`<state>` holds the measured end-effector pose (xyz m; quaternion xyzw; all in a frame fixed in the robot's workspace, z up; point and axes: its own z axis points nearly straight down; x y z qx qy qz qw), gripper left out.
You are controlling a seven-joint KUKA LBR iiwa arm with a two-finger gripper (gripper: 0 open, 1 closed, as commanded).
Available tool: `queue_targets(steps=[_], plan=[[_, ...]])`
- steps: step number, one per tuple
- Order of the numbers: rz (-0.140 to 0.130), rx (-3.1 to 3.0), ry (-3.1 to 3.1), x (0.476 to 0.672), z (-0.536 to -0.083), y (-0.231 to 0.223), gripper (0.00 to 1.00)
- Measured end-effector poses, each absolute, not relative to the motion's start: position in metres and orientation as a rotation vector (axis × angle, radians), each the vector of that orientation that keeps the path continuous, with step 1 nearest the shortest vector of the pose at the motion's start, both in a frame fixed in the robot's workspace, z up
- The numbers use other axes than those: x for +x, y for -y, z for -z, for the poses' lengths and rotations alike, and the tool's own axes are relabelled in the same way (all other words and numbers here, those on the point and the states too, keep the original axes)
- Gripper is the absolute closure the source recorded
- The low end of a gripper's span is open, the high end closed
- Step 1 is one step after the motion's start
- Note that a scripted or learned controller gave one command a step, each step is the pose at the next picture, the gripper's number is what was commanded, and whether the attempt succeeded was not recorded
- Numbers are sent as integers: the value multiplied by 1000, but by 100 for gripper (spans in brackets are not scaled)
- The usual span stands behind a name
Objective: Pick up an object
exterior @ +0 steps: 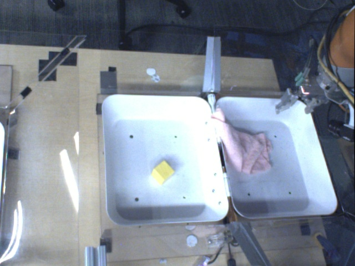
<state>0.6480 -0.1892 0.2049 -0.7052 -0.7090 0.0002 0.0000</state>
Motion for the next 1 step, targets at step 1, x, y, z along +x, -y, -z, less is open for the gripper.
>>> queue_targets(steps=[1], plan=[[5, -2322, 2123, 649, -91, 138, 0]])
